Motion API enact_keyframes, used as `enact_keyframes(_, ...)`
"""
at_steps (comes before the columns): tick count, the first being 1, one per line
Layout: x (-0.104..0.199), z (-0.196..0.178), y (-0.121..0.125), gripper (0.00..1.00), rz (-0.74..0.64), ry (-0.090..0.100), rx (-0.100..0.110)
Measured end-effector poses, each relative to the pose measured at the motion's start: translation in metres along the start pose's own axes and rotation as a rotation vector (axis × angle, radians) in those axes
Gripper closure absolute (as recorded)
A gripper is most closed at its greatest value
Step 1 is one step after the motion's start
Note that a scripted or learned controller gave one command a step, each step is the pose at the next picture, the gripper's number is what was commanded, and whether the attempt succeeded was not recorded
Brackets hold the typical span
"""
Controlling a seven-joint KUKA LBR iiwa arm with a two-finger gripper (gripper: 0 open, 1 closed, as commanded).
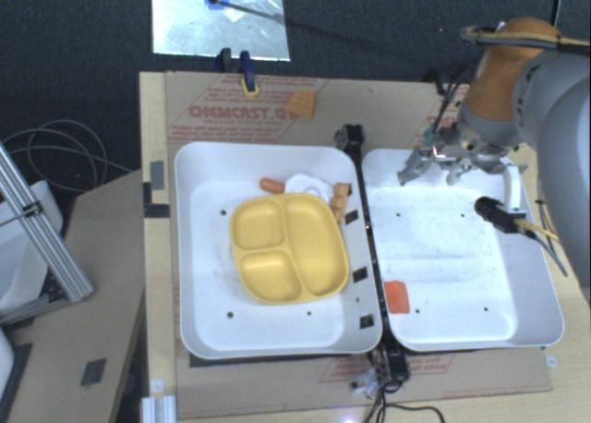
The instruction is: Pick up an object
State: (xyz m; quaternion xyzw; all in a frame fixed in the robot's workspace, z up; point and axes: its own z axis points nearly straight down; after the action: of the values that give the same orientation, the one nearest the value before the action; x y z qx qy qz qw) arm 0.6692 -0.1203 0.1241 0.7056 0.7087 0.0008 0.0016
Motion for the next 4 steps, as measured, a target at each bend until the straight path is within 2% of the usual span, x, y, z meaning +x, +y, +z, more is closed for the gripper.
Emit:
enact_keyframes(1, -0.093, -0.089, -0.031, 0.00, 0.010, -0.005, -0.005)
enact_keyframes(2, -0.087, -0.095, -0.028, 1.00, -0.002, -0.003, -0.005)
enact_keyframes(3, 0.030, -0.116, -0.015, 1.00, -0.010, 0.004, -0.002)
enact_keyframes(4, 0.076, -0.124, -0.059, 1.00, -0.004, 0.003, 0.004)
